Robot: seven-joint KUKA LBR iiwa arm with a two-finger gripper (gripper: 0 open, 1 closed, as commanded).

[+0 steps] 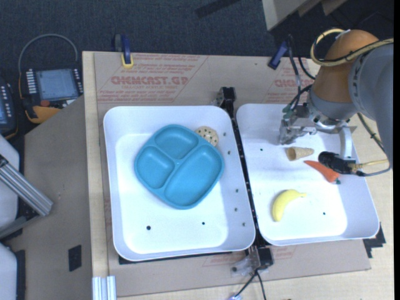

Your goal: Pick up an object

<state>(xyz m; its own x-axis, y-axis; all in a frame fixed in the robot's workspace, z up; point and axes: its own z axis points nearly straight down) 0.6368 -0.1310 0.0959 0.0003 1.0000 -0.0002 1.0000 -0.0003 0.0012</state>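
Two white bins sit side by side on the worktop (181,74). The left bin (125,230) fills the middle of the frame. The right bin (312,227) is at the right side.

In the left bin there is a blue plate (179,165) with three parts. It lies flat near the middle of that bin. A round cookie (207,134) peeks out at the plate's upper right edge and seems to touch it.

My arm (372,80) comes in from the upper right of the frame. It is grey, with an orange band (340,61) on it. My gripper (291,135) points down at the upper left part of the right bin. I cannot tell how far open it is, and I cannot tell if it has hold of anything.

Three small things lie in the right bin. A little tan cone (299,153) lies on its side just below my gripper in the frame. It is very near, but I cannot tell if we touch. An orange carrot (320,168) lies just to the right of the cone and slants down to the right. A yellow banana (285,203) lies lower down, near the middle of the bin. It is apart from the cone, the carrot and my gripper.
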